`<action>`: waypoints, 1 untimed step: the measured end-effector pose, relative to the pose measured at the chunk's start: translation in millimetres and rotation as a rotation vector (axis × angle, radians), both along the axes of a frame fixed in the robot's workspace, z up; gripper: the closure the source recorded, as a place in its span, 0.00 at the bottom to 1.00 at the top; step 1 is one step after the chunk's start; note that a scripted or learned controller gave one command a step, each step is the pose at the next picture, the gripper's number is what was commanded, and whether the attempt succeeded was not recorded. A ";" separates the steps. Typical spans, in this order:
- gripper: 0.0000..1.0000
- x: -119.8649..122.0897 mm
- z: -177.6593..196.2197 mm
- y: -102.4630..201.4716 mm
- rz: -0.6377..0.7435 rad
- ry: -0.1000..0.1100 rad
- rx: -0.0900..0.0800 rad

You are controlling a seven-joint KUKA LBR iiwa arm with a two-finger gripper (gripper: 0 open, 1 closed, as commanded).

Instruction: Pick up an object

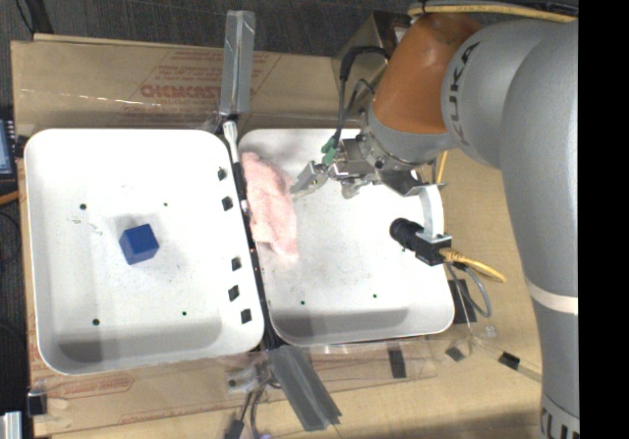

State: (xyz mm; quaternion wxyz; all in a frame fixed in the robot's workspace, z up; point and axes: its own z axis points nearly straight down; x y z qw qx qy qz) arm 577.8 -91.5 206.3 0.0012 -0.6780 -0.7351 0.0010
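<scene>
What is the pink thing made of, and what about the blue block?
The pink thing looks like soft cloth: it lies rumpled and folded against the bin wall, with a fuzzy, matte surface. The blue block looks hard, perhaps plastic or painted wood: straight edges, flat faces, even colour. The picture can't settle which.

Two white bins: the left bin (59,231) and the right bin (393,304). One blue cube (140,243) and one pink cloth (269,203). One robot arm (491,83).
</scene>
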 end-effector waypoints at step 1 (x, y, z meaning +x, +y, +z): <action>0.00 5.3 -37.8 -2.0 -0.061 0.002 0.000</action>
